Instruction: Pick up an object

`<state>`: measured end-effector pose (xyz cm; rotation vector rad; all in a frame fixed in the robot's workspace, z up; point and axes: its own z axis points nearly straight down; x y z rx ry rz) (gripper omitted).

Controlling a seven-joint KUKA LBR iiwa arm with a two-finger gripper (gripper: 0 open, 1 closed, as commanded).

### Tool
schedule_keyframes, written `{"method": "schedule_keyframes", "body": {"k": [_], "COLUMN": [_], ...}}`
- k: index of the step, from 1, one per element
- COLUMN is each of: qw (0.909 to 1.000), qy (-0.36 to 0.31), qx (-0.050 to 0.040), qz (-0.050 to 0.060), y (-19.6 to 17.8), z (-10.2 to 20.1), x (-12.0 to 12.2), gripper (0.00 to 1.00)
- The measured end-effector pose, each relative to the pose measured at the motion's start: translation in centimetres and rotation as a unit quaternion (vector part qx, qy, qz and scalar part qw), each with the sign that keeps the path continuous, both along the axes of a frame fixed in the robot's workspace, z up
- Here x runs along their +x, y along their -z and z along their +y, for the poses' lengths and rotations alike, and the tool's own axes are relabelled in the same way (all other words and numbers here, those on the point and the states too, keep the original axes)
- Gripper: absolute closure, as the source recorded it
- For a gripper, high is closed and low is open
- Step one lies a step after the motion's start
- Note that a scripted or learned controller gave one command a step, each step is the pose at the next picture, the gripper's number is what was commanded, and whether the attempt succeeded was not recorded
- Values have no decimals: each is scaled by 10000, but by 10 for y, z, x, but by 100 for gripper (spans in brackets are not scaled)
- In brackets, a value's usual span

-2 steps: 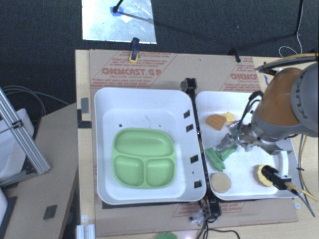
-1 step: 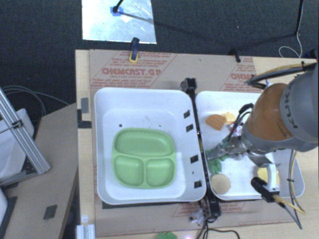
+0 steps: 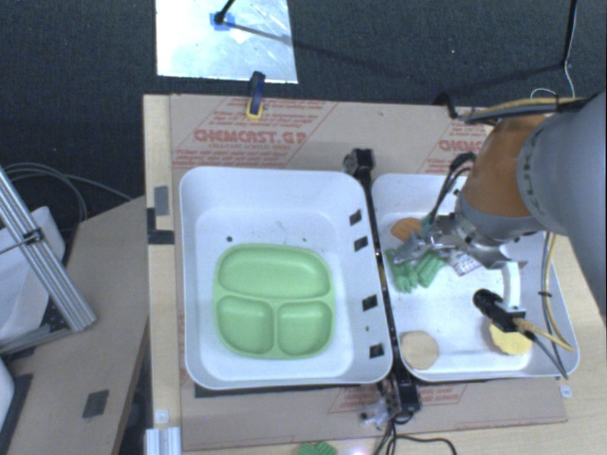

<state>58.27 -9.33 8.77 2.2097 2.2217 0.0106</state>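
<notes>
My gripper [image 3: 418,251] is low in the right bin [image 3: 460,356], near its left wall, on the arm that comes in from the right. Directly under and in front of it lies a green ribbed object [image 3: 419,273], touching or almost touching the gripper's tip. An orange piece [image 3: 406,227] lies just behind the gripper. A tan round disc [image 3: 419,350] rests at the bin's front left corner. A yellow piece [image 3: 513,342] sits at the front right. I see nothing lifted off the bin floor.
The left bin [image 3: 193,254] holds a light green divided plate [image 3: 275,300]. A small pink and white item [image 3: 466,265] lies right of the green object. The wall between the bins, with black clips [image 3: 365,245], stands close to the gripper's left.
</notes>
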Motion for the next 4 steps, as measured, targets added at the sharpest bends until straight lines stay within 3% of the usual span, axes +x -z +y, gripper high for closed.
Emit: {"method": "schedule_keyframes", "body": {"k": [1, 2, 3, 4], "qw": [10000, 10000, 10000, 10000], "qy": [35, 1, 9, -41], "qx": [11, 4, 6, 19], "qz": [63, 41, 36, -3], "y": [-44, 6, -7, -103], "z": [5, 6, 5, 94], "x": [-88, -36, -36, -11], "gripper": [0, 0, 100, 100]}}
